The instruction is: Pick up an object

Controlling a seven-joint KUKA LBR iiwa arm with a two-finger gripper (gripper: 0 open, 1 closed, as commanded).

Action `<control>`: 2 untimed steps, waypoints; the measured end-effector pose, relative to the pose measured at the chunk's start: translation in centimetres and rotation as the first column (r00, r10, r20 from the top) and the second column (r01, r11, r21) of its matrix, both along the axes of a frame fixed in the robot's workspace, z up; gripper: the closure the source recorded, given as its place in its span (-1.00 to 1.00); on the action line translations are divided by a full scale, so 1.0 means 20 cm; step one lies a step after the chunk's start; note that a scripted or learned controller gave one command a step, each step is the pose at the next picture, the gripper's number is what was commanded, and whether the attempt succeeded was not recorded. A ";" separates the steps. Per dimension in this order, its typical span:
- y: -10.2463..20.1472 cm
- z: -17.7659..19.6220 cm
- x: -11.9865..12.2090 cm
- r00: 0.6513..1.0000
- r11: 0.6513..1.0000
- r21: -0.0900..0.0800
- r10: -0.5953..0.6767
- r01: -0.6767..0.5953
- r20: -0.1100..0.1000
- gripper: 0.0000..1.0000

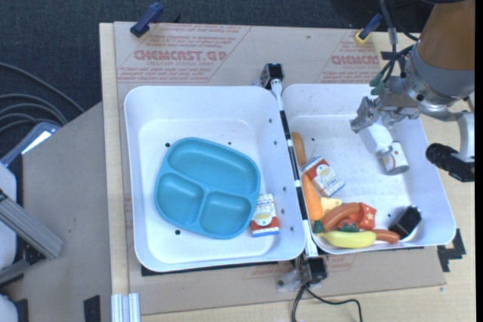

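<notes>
Nearest me, along the front wall of the right bin (445,200), sits the pile I have to choose from: a yellow banana (349,239) lying flat against the front rim, red pieces (349,216) stacked just behind it, an orange carrot (312,197) running along the divider, and a small carton (324,177) tilted on top of the carrot's far end. A black block (405,222) rests apart at the front right corner. They crowd together, I judge, because the bin floor slopes them toward that corner, which makes a clean pinch harder.

In the left bin (143,162), the blue divided plate (206,186) lies flat in the middle, with a second small carton (264,213) touching its near right edge.

Farther back, the gripper (383,141) hangs over the rear half of the right bin, reaching in from the right. A small white cylinder (392,157) shows just at its tip, angled downward. I cannot tell whether the fingers are apart or closed, or whether the cylinder is gripped or merely lying on the floor below them. If it is not held, I reckon it is the nearest candidate, standing clear of the pile.
</notes>
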State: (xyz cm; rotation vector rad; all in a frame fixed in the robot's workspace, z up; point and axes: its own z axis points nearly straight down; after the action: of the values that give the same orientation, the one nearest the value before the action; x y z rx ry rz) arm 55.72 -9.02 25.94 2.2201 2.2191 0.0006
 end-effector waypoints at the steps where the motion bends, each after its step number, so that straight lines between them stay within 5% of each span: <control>1: 0.29 -0.05 -0.04 1.000 1.000 0.003 0.001 -0.001 -0.007 1.00; 2: 0.24 0.04 -0.18 1.000 1.000 0.003 0.000 0.000 -0.006 1.00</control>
State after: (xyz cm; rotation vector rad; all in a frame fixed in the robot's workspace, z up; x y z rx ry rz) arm 52.12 -4.30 26.72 2.2246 2.2234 -0.0033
